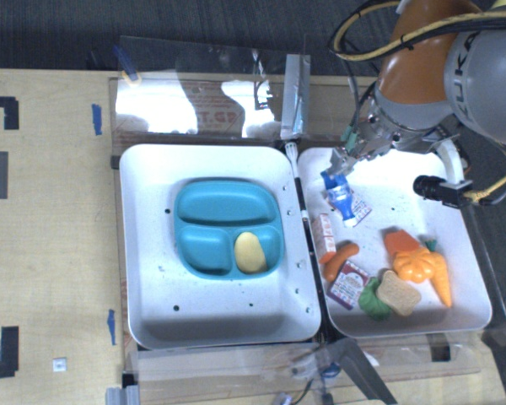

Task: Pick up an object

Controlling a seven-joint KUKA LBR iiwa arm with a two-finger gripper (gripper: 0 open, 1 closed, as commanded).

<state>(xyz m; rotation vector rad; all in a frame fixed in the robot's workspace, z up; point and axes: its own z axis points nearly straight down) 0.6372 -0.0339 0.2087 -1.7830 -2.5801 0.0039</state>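
My gripper [344,160] reaches down over the back left of the right bin [472,302]. A small blue and white tube [340,196] hangs from its tips, its top end pinched between the fingers, and the gripper is shut on it. The tube tilts down toward the bin floor, above a white and red packet [360,213]. Further front in the same bin lie a small carrot [339,258], a red and white packet [347,285], a bread slice [399,294] and an orange pepper [411,264].
The left bin [143,294] holds a blue divided tray [211,226] with a yellow egg-shaped thing [250,251] in its right compartment. A grey divider [293,99] stands behind the bins. A black cable end [434,188] juts over the right bin.
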